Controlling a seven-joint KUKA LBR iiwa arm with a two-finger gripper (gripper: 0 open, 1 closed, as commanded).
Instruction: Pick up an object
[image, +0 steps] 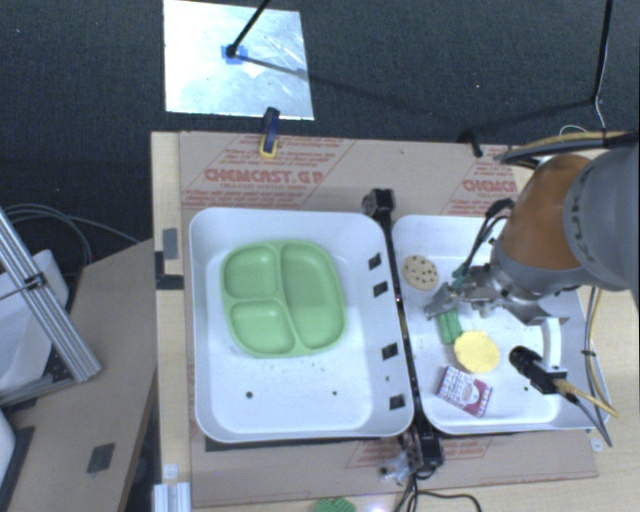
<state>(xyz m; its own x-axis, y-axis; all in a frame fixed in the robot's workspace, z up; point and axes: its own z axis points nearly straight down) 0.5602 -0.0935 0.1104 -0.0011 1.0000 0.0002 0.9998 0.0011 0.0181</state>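
1. Reaching in from the right, the grey arm (560, 215) sets its gripper (440, 303) low over the right bin (440, 235), close to the wall that bin shares with its neighbour.
2. Whether the gripper is open or closed cannot be told from this slant, nor whether it has hold of anything.
3. A small green object (451, 326) lies right below the gripper, its upper end at the tip (touching or just short of it, I cannot tell which).
4. A speckled round cookie (420, 270) sits near the gripper, up and slightly to its left, apart from it.
5. A yellow disc (477, 352) lies just beyond the green object, down and to the gripper's right.
6. A pink-and-white packet (465, 390) lies further below, beside the disc.
7. Well to the gripper's left, the left bin (290, 400) holds a green divided plate (283, 298).
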